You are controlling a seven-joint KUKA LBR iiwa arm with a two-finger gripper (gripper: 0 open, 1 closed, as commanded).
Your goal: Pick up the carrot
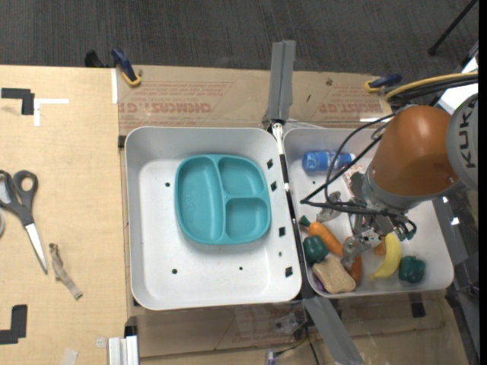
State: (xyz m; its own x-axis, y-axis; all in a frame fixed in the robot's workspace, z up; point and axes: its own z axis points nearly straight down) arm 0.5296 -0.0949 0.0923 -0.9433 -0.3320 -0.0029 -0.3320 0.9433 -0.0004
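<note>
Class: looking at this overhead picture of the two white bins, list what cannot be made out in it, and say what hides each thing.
- The hand in the camera view: the orange-banded wrist and its cables cover it, so its finger state is unreadable.
- The orange carrot in the right white bin: one end runs under the cables.
- The blue crumpled packet: print too small to read.
- The steel scissors on the cardboard: one handle cut by the left edge.

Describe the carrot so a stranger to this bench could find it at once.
Start at the right-hand white bin, the one the arm reaches into, and go to its near left corner. The carrot lies there at a slant, left of the pincer. It is a slim orange taper with a green top, unlike the green vegetable and tan bread slice below it.
</note>
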